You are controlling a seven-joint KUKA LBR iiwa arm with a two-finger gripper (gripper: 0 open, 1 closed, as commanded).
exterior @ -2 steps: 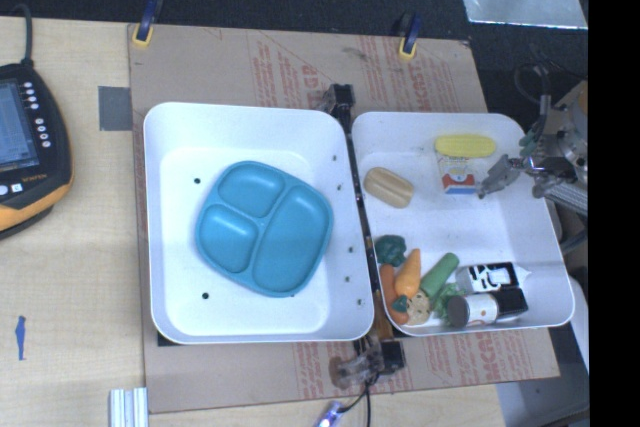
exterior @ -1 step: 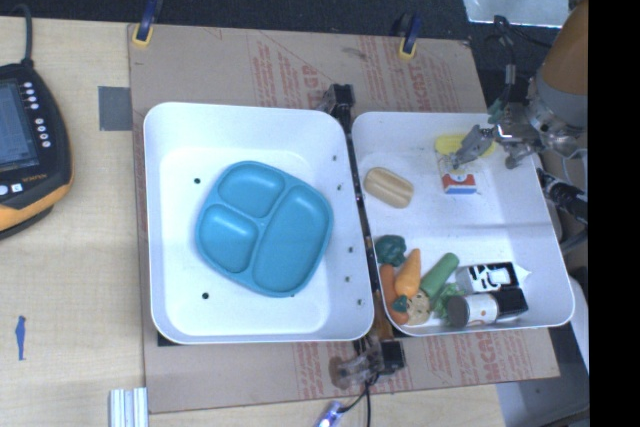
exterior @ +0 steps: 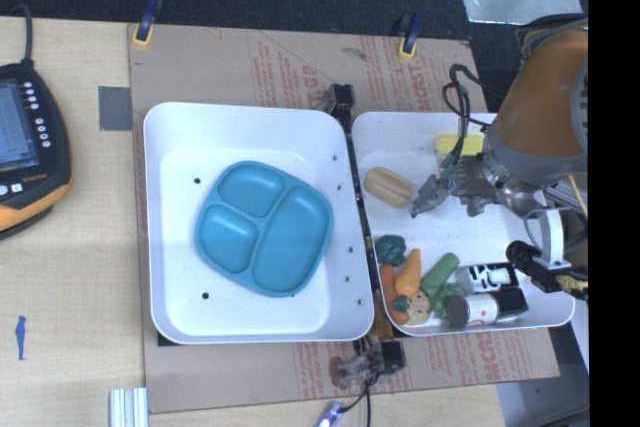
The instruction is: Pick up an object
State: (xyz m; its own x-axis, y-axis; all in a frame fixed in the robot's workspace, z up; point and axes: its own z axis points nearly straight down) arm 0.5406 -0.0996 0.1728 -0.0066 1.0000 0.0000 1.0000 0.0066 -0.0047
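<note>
From above, the arm (exterior: 540, 105) reaches in from the right over the right bin (exterior: 400, 140), and its end effector (exterior: 432, 199) hangs low near the middle of that bin. Whether it is open or closed cannot be told, since dark metal parts and cables blur together there. Nothing is seen gripped in it.

Just left of the end effector lies a tan bread roll (exterior: 388, 186), oval and matte, close to it but apart. A yellow item (exterior: 457, 145) sits behind, partly hidden by cables. Along the bin's front edge the things crowd together: a dark teal lump (exterior: 389, 247), an orange carrot (exterior: 408, 273), a green cylinder (exterior: 438, 273), a grey-capped bottle (exterior: 472, 309) lying on its side, and a black-and-white block (exterior: 492, 275). The carrot and the green cylinder touch.

The left bin (exterior: 170, 215) holds a blue plate (exterior: 264, 227), smooth plastic with rounded corners and three compartments, set at a tilt near the middle.

Both bins rest on brown cardboard (exterior: 250, 65) clamped to the pale wooden tabletop (exterior: 70, 295). A black and orange pendant (exterior: 25, 150) lies at the far left.
</note>
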